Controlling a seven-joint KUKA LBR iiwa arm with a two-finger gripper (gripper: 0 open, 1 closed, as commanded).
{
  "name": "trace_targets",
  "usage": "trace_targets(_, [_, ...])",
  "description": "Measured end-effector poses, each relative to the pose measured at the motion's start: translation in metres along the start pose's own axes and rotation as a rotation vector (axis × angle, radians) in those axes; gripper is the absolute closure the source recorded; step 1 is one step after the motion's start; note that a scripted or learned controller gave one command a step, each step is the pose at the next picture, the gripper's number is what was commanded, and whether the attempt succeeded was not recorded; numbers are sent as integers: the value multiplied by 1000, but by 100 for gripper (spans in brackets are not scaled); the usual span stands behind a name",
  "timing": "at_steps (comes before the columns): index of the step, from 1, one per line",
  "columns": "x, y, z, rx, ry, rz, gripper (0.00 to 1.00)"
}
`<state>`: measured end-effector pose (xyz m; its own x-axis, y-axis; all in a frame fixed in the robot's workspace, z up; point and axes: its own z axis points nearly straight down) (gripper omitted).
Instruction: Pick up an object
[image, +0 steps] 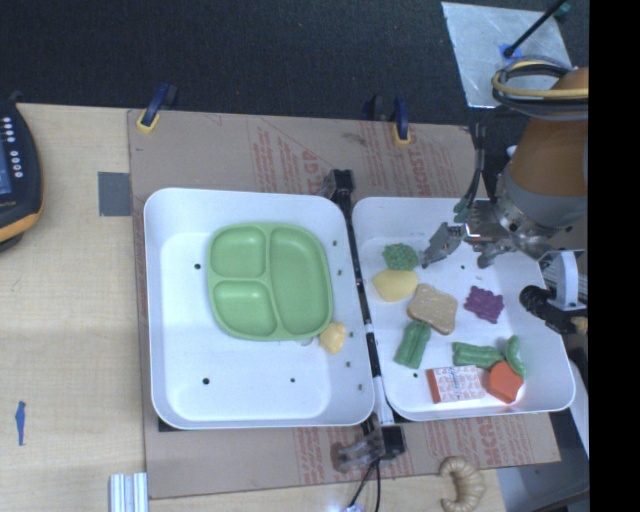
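Observation:
My gripper (463, 250) hangs over the back of the right bin (560, 400), fingers spread open with nothing between them. One fingertip (437, 247) is just right of a dark green leafy piece (400, 256). Below that lie a yellow lemon-like piece (395, 285) and a tan bread slice (432, 308). A purple cluster (484, 303) sits below the gripper. Toward the front are a green pickle-like stick (412, 343), a green pod (475, 353), a red-orange piece with green top (505, 382) and a red-and-white packet (455, 384).
The left bin (180, 400) holds a green divided plate (270, 280) and a small yellow piece (332, 338) at the plate's lower right corner. A pale curled object (462, 482) lies on the bench in front of the bins. A black handheld unit (15, 170) sits far left.

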<state>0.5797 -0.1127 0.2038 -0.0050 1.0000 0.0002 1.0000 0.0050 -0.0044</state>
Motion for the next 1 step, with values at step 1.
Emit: trace_targets(1, [22, -21, 13, 4, 0, -2, 0])
